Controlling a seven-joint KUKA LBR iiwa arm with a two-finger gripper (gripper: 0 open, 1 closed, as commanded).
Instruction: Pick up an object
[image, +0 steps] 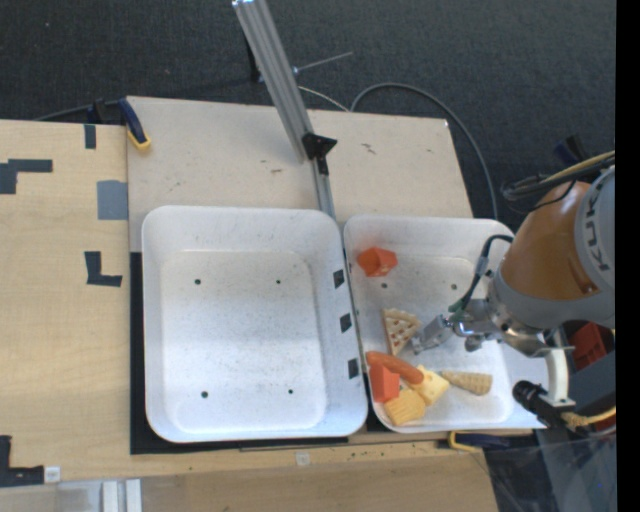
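The arm has a broad orange band on a rounded segment, with grey casing beside it bearing part of a dark printed letter. A grey collar sits below the band. A thin dark cable loops along the wrist to a small metallic gripper with slim silvery parts. A black-and-white fitting hangs beneath
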